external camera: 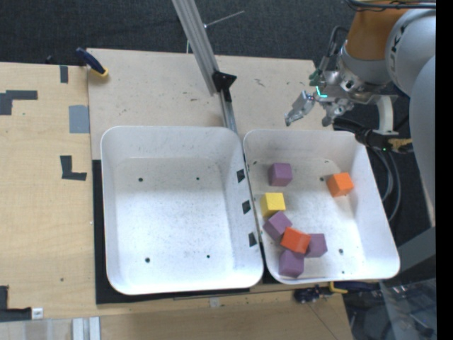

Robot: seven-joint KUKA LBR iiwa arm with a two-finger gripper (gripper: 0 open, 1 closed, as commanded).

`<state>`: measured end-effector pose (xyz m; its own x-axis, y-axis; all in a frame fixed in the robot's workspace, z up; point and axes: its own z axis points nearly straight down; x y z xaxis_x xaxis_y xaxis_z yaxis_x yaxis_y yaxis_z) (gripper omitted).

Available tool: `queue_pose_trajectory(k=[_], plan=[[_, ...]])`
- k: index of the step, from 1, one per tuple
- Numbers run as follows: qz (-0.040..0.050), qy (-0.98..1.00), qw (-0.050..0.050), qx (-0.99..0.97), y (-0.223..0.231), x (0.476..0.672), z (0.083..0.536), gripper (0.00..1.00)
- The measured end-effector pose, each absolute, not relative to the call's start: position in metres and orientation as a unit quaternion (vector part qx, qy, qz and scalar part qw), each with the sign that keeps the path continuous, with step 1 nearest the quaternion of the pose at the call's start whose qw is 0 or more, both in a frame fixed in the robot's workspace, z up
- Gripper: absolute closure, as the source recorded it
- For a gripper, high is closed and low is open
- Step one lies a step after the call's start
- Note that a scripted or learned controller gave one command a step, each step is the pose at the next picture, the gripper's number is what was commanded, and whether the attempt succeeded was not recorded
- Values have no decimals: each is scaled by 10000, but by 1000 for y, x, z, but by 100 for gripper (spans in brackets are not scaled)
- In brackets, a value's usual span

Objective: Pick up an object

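Note:
The right bin [368, 190] holds several small cubes. A purple cube [281, 173] lies near its far left and an orange cube [340, 183] toward its right. A yellow cube [274, 202] sits by the left wall. Below it cluster a purple cube [277, 224], an orange cube [296, 241] and two more purple cubes [316, 244] [291, 263]. My gripper [311, 115] hangs over the far rim of the right bin, above and behind the cubes. It is open, with nothing between its fingers [295, 114].
The left bin [113, 190] stands beside the right one, sharing a middle divider. A slanted metal rail [202, 44] runs down to the bins' far edge. Black cables [386, 161] hang along the right bin's outer side. A blue and yellow clamp [92, 62] lies far left.

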<state>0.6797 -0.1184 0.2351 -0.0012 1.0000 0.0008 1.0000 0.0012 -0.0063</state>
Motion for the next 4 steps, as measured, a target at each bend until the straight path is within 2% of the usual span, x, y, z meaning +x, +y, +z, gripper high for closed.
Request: queue_pose_trajectory(k=[1,2,4], plan=[[12,-7078,2,-7064,-119,680,238,0],[25,-7076,21,-7066,-113,671,184,0],[43,-7075,34,-7066,-108,673,90,0]])
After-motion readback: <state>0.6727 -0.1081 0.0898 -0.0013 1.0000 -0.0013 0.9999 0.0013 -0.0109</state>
